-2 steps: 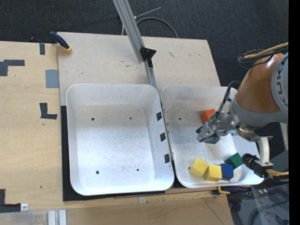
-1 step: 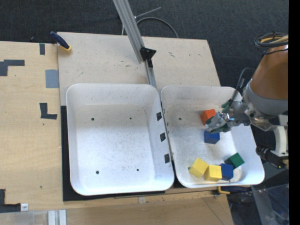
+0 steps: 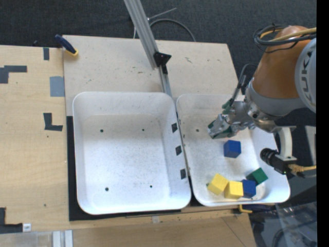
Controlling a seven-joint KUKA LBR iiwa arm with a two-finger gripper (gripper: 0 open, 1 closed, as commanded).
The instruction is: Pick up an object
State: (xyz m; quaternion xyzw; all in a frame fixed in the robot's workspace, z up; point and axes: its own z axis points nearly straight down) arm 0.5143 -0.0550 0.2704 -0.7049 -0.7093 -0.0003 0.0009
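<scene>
- Task status: no pick is achieved. Nothing is seen between the fingers of the gripper (image 3: pixel 220 129), and no block is lifted clear of a bin floor.
- Gripper position: it hangs over the middle of the right bin (image 3: pixel 191 112), nearer that bin's far edge than its near one, at the end of the arm (image 3: pixel 282 76) coming in from the right.
- Gripper state: cannot be told. The tip is small and blurred against the white floor, so apart or together is not readable.
- Nearest candidate: a lone blue cube (image 3: pixel 232 148) sits on the right bin's floor just beside the gripper, on its near side. Whether they touch cannot be confirmed; the cube appears to rest on the floor.
- Remaining work, as judged: close on one object, then raise it free.
- Count, right bin: five blocks. Two blue, namely the lone cube and a second blue block (image 3: pixel 249 188); two yellow, namely one yellow block (image 3: pixel 218 183) and another yellow block (image 3: pixel 235 189); one green block (image 3: pixel 257 176).
- Grouping: the four other than the lone cube cluster at the right bin's near edge, toward its near right corner, touching or nearly so.
- Count, bins: two. The left bin (image 3: pixel 82 107) holds no blocks.
</scene>
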